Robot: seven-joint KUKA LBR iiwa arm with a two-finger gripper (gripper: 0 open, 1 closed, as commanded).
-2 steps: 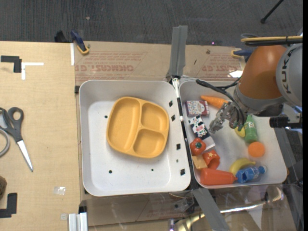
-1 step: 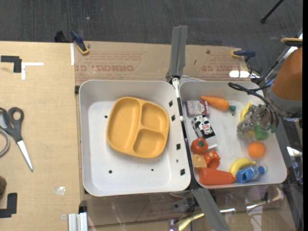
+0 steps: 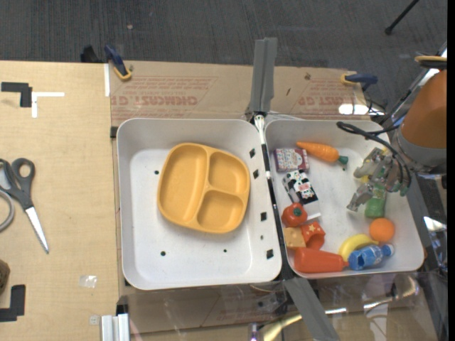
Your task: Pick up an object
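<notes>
green object (image 3: 375,206) just beneath fingers (image 3: 357,199)

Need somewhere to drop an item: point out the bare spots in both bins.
Left bin: bare floor all round the yellow plate, widest along the near edge. Right bin: one open patch mid-floor between the carrot, the cow toy and the gripper. Its near edge is crowded from the tomato to the orange.

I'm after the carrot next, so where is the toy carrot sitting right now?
The toy carrot lies in the right bin near its far wall, just right of a small pink card, and left of the end effector.
</notes>
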